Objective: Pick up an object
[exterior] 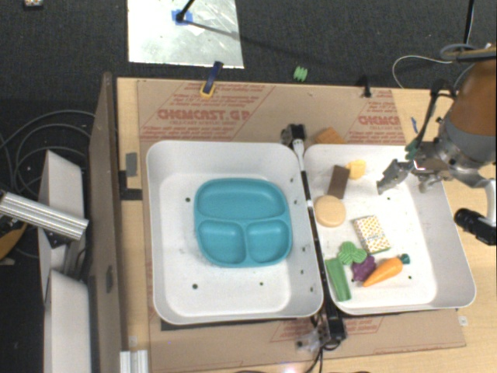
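Pincer [392,179], finger spread indiscernible, hovering over the right bin [446,231]; just beside it, toward the bins' divider, yellow block [356,169] and brown bar [338,182]; further off, toy carrot [384,270].

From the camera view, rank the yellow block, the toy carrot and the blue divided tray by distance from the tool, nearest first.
Tool is over the right bin's upper part.
1. Yellow block, just left of it, right bin.
2. Toy carrot, lower right bin.
3. Blue divided tray, left bin.
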`<action>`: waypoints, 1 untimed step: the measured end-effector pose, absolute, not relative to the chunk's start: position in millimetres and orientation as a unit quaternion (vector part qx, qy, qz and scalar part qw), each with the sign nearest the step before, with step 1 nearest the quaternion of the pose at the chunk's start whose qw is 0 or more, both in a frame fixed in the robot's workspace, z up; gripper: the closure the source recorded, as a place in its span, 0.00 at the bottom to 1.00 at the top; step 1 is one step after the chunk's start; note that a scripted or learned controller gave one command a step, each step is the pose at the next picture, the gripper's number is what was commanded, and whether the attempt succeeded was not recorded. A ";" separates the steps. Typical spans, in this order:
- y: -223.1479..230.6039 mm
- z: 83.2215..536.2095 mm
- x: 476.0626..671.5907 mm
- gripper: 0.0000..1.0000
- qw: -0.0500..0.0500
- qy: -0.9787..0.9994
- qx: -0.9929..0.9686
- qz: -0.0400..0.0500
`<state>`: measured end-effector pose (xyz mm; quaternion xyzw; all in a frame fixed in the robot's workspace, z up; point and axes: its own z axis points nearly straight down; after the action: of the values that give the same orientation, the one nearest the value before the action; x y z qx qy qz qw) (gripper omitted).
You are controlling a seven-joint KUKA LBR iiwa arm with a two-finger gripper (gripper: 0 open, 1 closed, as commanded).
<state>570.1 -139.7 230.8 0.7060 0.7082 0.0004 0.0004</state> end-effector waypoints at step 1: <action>-114.5 128.8 642.9 0.00 -0.001 0.710 0.704 0.000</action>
<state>642.9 -114.5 128.8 0.7042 0.7100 -0.0002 -0.0011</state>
